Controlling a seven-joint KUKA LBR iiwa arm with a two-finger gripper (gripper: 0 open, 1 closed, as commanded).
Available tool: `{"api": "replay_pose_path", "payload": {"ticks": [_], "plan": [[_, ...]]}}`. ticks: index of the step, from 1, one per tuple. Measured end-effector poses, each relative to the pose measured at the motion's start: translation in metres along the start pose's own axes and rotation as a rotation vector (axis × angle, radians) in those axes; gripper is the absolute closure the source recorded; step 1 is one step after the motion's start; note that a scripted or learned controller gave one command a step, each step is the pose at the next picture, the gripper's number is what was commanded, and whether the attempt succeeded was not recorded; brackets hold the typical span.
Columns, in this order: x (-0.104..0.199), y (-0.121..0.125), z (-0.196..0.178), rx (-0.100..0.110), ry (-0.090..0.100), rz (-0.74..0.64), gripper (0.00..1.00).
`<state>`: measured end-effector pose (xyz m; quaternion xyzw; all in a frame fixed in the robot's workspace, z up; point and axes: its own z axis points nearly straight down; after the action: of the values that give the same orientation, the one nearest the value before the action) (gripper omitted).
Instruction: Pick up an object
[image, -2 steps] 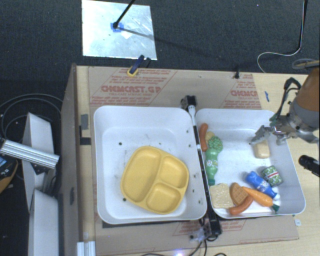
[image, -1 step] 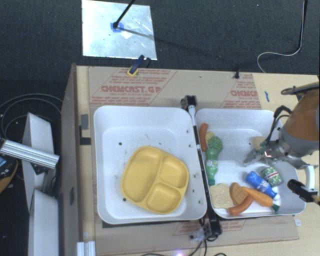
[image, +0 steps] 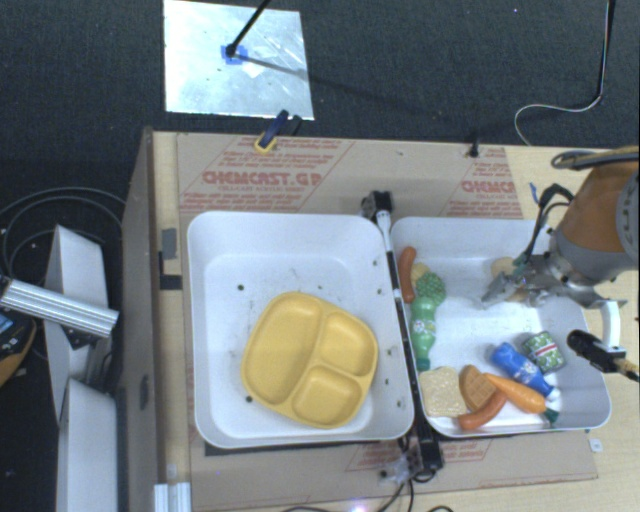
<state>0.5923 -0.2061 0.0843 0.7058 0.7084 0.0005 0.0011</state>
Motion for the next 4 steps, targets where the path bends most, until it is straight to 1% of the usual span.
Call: {"api": "replay_pose_path", "payload": {"ticks": [1,2,3,4], "plan": [[0.0,0.049,-0.001,-0.002,0.0,-0.001,0.0],[0.0,0.076,-0.001,0.005,0.002,0.0,0.0],[-0.001,0.078,-0.013,-0.005,-0.003,-0.004,1.0],[0.054,0.064,0.0,0.0,0.002,-0.002,1.0]]}}
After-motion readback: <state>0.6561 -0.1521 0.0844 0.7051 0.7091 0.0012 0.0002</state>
